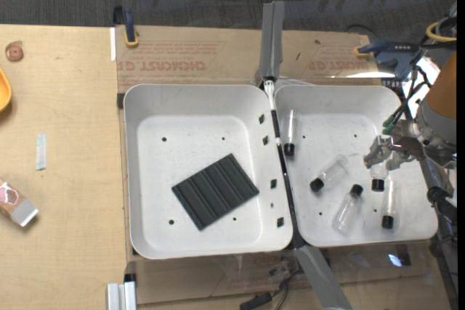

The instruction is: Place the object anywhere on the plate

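A dark ribbed rectangular plate [216, 190] lies tilted on the floor of the left bin [131, 156]. Several clear vials with black caps lie in the right bin [341, 95]: one [288, 134] by its left wall, one [328, 175] in the middle, one [346, 205] nearer the front, and one [389, 205] at the front right. My gripper [382, 154] hangs over the right side of the right bin, just above a black vial cap [377, 185]. I see nothing clearly held in it.
A grey divider post [272, 40] stands between the bins at the back. Cables and a blue clamp [385, 49] sit at the back right. On the wooden table to the left lie a small wrapped item [16, 203] and a grey strip [41, 152].
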### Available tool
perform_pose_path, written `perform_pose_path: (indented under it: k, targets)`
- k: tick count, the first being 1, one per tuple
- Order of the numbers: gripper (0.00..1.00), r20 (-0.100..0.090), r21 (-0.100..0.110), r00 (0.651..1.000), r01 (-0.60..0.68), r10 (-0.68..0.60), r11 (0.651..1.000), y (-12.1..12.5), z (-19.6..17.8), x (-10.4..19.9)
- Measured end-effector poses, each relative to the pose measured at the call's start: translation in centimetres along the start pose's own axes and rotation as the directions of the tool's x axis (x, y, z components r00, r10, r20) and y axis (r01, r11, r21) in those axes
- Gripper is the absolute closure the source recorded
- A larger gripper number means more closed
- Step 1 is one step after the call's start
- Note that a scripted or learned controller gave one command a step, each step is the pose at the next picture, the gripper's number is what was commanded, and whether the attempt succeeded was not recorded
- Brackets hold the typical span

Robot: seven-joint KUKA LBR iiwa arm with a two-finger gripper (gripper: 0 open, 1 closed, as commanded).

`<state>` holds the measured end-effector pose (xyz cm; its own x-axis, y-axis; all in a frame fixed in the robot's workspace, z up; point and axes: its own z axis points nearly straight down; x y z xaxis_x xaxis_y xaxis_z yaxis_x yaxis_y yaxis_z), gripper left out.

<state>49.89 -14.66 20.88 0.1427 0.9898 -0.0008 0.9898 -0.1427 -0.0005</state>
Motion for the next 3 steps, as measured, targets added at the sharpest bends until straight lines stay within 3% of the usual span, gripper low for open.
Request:
perform_pose_path:
  k: [1,2,3]
  targets:
    - [1.0,0.001,0.001,0.993,-0.115,0.115,0.993,-3.3,-4.8,8.2]
    - [1.0,0.001,0.004,0.997,0.08,-0.08,0.997,-4.6,-1.5,16.6]
    - [1.0,0.001,0.003,0.963,0.268,-0.268,0.963,-5.6,-2.9,23.6]
